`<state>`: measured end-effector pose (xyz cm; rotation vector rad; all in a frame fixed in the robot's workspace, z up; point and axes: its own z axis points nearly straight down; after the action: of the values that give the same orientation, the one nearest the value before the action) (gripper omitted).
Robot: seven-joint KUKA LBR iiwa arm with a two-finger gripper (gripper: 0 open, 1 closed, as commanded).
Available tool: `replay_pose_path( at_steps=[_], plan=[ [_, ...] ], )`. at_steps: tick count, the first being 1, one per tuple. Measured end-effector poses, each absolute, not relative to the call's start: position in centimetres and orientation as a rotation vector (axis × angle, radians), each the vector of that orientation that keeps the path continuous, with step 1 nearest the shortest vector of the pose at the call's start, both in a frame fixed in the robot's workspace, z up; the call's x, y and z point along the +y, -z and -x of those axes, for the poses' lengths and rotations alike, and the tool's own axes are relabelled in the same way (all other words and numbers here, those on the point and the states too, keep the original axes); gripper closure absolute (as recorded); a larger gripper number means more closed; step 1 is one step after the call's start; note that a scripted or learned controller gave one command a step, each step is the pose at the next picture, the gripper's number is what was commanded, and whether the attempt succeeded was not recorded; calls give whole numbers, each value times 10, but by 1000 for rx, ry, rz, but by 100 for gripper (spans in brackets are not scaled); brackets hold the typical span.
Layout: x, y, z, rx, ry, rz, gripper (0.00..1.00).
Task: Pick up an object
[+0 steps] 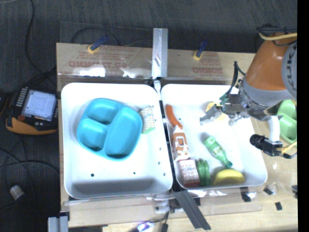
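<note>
The right bin (251, 144) holds a green bottle (216, 150), a yellow banana (229, 176), a long orange-and-white bottle (177, 138), a brown-red packet (187, 172) and a small green item (203, 170). My gripper (218, 119) hangs over the bin's upper part, above and a little right of the green bottle and apart from it. It is open with nothing between its fingers. The orange wrist band (268, 69) rises behind it.
In the left bin (77, 178) lies a blue compartment plate (110, 128), with a small patterned cloth (148, 118) at its right edge. A metal divider (160, 47) stands behind the bins. Green objects (288, 119) sit outside the right bin, and a handheld screen (35, 106) lies at far left.
</note>
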<state>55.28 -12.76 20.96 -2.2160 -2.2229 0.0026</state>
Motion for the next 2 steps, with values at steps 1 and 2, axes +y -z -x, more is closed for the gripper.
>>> replay_pose_path(
  at_steps=[1, 2],
  plan=[
    [-134, -199, -516, -2289, -3, 2150, 0],
    [-152, -203, -508, -2323, -2, 2114, 0]
  ],
)
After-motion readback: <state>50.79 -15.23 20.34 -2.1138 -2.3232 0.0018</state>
